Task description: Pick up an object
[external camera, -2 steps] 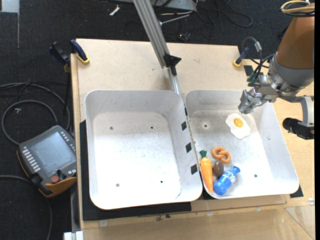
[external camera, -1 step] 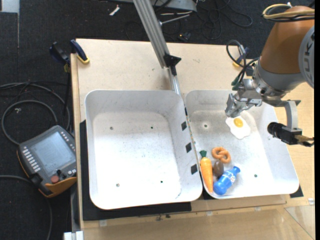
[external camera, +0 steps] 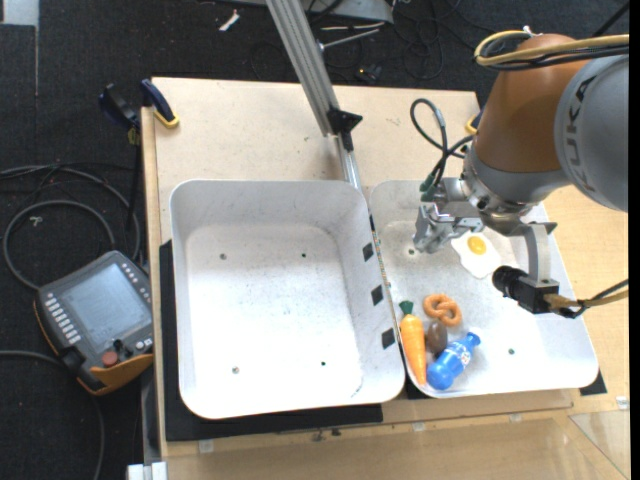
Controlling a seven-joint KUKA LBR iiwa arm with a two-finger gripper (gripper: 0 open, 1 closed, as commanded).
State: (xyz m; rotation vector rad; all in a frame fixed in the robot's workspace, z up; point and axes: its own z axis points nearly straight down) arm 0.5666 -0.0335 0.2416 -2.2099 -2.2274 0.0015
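Reaching in from the right, arm (external camera: 550,98) hangs its pincer (external camera: 432,236) low over the right bin (external camera: 560,363), upper part, fingers pointing down; cannot tell if wide or narrow, nothing visibly between them. Fried egg toy (external camera: 477,251) lies flat just right of the pincer. Carrot (external camera: 412,340) lies by the bin's left wall, long axis running near to far, green top at the far end, tip toward the near rim. Blue bottle (external camera: 452,360) lies tilted just right of the carrot, cap end up-right, touching a brown lump (external camera: 437,337). Pretzel (external camera: 443,309) sits just above the lump. Left bin (external camera: 200,208) beside it on the counter (external camera: 240,128).
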